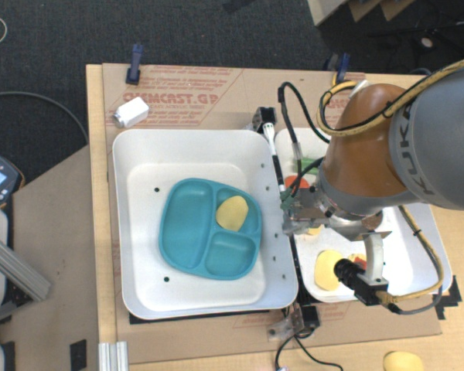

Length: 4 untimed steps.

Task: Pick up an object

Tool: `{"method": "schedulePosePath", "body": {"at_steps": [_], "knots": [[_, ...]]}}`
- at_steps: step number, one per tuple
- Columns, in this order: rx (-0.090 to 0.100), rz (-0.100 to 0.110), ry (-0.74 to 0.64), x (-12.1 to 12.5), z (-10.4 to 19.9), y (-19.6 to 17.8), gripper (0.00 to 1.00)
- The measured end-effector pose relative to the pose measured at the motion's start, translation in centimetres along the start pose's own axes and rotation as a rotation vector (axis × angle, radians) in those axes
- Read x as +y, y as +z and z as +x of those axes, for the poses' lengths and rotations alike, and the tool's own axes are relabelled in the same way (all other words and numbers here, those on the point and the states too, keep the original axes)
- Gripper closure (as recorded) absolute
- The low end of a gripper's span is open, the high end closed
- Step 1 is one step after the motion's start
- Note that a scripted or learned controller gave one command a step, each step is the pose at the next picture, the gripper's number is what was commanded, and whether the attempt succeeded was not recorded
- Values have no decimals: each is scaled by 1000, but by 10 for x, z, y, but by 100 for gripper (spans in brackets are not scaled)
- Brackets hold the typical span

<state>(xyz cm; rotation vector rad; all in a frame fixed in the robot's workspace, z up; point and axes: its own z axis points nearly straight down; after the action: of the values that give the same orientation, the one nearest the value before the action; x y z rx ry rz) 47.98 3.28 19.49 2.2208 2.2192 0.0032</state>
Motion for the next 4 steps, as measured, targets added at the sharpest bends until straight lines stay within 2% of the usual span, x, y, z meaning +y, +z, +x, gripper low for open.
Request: {"method": "schedulePosePath", "body": {"at_steps": [1, 2, 3, 4], "knots": [[3, -17, -6, 47, 33, -136, 100], [2, -1, -7, -2, 83, -164, 100], [5, -9, -8, 53, 149, -238, 100], [0, -2, -3, 51, 146, -244, 100]]}}
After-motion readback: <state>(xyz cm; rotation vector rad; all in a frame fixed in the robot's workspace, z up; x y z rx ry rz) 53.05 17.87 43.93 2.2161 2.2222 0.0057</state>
